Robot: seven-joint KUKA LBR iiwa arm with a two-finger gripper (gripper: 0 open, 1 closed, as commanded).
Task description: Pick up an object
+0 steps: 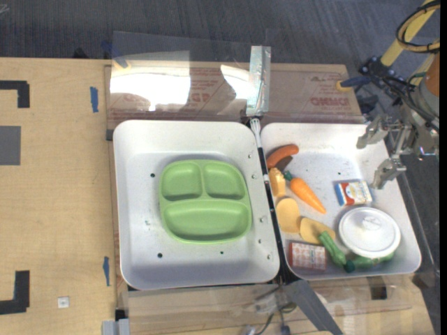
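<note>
The right bin [335,142] holds several toy foods: a brown sausage [283,154], an orange carrot [307,194], yellow pieces [288,210], a green vegetable [334,248], a small blue and red box [353,192], a red packet [307,255] and a white lidded pot [368,230]. My gripper [377,155] hangs over the bin's far right corner, above and to the right of the small box. Its fingers [386,173] stand apart, open, with nothing between them.
The left bin [133,187] carries a green divided plate [206,201]. A clear plastic wall [258,82] rises behind the bins. Yellow and black cables [408,30] run at the upper right. Wooden bench surface [49,187] lies to the left.
</note>
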